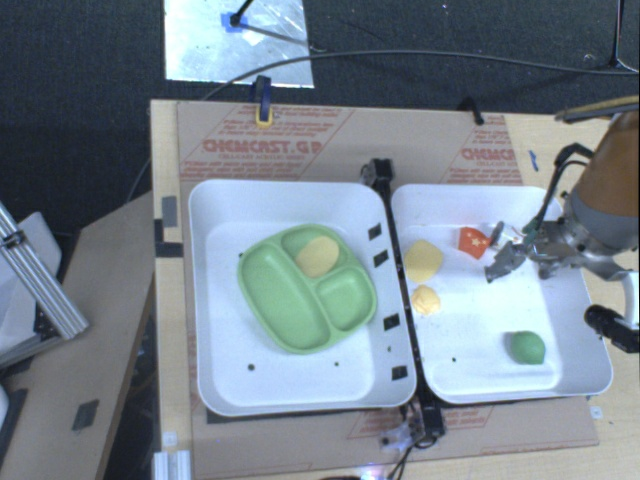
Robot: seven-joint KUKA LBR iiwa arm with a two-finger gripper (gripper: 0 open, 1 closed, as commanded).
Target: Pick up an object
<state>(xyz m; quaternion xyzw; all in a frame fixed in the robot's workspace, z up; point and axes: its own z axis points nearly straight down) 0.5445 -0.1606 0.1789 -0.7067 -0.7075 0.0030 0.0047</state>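
- So the two-finger gripper (pixel 497 255) hangs in the right white bin (pixel 560 383), can't tell its grip.
- Small red block (pixel 472 241) lies just beside it, too blurry for any long axis.

My arm (pixel 610 183) reaches in from the right, its orange band above the grey wrist. I see the gripper (pixel 497 258) low over the right bin (pixel 580 368), toward its far right corner, pointing left.
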